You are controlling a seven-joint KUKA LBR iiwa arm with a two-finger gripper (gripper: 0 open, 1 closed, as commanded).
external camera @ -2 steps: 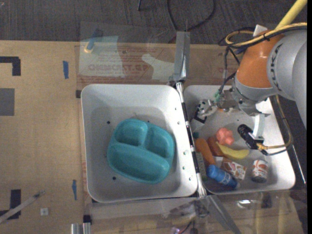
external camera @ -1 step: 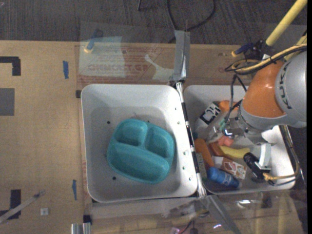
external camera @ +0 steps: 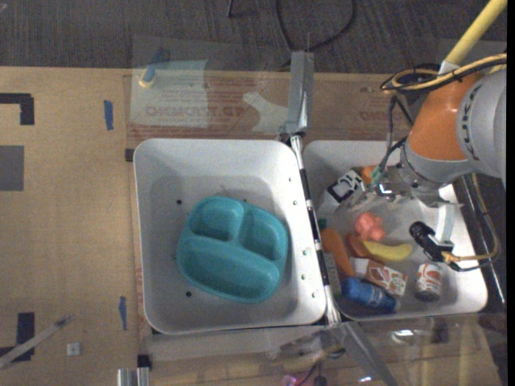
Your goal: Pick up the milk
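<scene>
The camera view looks down on a brown desk [external camera: 64, 240] with two white bins standing side by side, their inner edges almost touching.

The left bin [external camera: 157, 163] holds one thing, a teal plate [external camera: 233, 248] with three compartments. It lies flat near the middle of the bin floor.

The right bin [external camera: 471, 292] holds many small things. The milk carton [external camera: 348, 186], white with black patches, lies on its side in the far left corner of this bin. Nearer to the camera are a pink toy [external camera: 370, 226] and a yellow banana [external camera: 389, 252], close together. Left of them, along the left wall, lies an orange carrot-like piece [external camera: 335, 250]. At the near side a blue bottle [external camera: 368, 293] lies on its side, with a small white and red box [external camera: 388, 278] just beside it and a small can [external camera: 429, 280] standing upright to the right.

The gripper [external camera: 392, 188] hangs over the far part of the right bin, just beside the milk carton on its right side. From this angle I cannot tell whether the gripper is open or closed, or whether it touches the carton.
</scene>
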